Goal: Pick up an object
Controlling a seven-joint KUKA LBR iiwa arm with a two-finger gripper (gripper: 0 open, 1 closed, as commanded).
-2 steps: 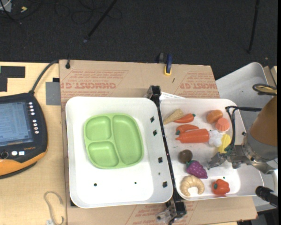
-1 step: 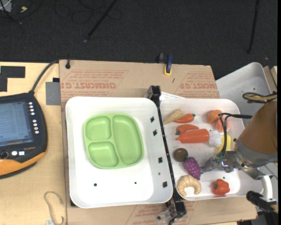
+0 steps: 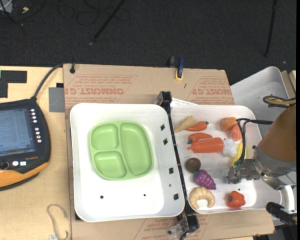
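Our gripper (image 3: 238, 174) hangs low inside the right bin (image 3: 257, 204), near its right side, but the dark metal at its tip is too small and shadowed for us to tell how it is set or whether it has anything. The red pepper (image 3: 235, 199) sits just below it, the closest thing and our likely target; the purple grapes (image 3: 204, 178) lie a little to the left, the croissant (image 3: 202, 197) beyond them, well apart.

To do this step well, we judge we should centre over the pepper, keep clear of the bin wall beside it, and descend straight before closing.

The pepper is squat, its long axis only faintly left to right; the big carrot (image 3: 206, 145) further up lies clearly crosswise. The green plate (image 3: 121, 150) sits in the left bin (image 3: 80, 184).
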